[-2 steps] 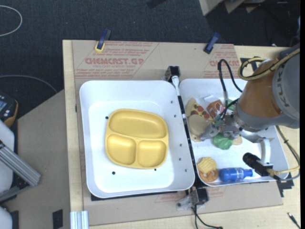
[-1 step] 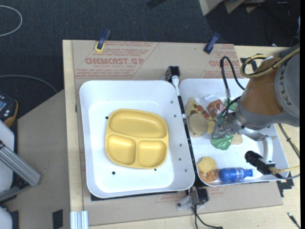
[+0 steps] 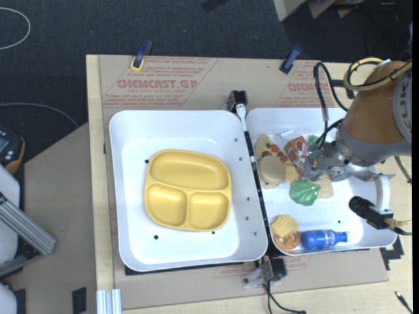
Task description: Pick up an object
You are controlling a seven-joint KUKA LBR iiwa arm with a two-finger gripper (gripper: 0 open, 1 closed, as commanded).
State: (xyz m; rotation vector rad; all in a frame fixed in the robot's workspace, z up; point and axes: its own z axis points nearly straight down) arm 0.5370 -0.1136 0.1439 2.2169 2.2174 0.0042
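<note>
Gripper (image 3: 317, 173) is down in the right bin (image 3: 340, 237), just above the green toy (image 3: 304, 192), likely lining up a grab. Can't tell jaw state. Yellow divided plate (image 3: 188, 190) sits in the left bin (image 3: 131, 175).

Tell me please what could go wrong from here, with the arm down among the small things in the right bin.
1. The gripper sits low in a crowded pile: the green piece, a tan round piece and the red and white item lie close together, so it may nudge them or lift the wrong one.
2. The blue bottle lies on its side near the right bin's front rim and could roll if bumped.
</note>
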